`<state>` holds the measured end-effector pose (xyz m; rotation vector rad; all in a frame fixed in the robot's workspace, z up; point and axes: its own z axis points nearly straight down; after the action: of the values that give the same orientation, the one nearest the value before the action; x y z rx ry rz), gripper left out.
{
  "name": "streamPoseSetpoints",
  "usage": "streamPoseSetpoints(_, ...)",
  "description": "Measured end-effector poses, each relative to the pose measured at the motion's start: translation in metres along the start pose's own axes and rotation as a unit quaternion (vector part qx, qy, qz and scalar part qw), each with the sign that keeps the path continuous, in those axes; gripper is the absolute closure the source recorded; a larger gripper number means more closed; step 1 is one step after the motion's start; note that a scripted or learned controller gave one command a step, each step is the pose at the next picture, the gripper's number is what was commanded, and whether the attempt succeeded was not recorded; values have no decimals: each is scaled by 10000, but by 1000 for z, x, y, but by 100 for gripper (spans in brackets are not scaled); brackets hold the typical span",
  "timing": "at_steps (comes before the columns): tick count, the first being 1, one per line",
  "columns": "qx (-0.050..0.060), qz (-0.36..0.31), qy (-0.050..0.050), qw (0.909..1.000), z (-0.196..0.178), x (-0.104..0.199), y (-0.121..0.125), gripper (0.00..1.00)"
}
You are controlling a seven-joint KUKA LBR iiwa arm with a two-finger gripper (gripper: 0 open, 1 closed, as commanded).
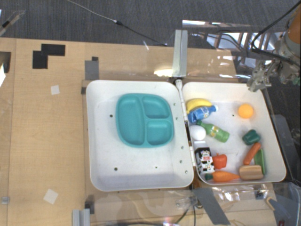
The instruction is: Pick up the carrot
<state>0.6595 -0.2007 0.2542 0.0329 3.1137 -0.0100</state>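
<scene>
Orange carrot [225, 176] lies flat along the front wall of the right bin [275, 140], between a small cow-patterned carton [204, 160] and a tan block [250, 172]. Gripper [258, 80] hangs at the bin's far right corner, well apart from the carrot; whether it is open or closed cannot be told. Left bin [103, 173] holds a teal divided tray [143, 119].

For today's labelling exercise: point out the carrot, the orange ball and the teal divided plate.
carrot [226, 176], camera view, its thick middle.
orange ball [245, 110], camera view, its centre.
teal divided plate [130, 121], camera view, its large left compartment.
</scene>
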Motion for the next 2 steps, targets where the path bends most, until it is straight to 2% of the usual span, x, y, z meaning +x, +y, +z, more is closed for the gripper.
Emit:
streamPoseSetpoints(1, 2, -292, 14, 9996, -217, 18, -6, 100)
streamPoseSetpoints(2, -46, -1633, 93, 9865, -129, 41, -6, 100)
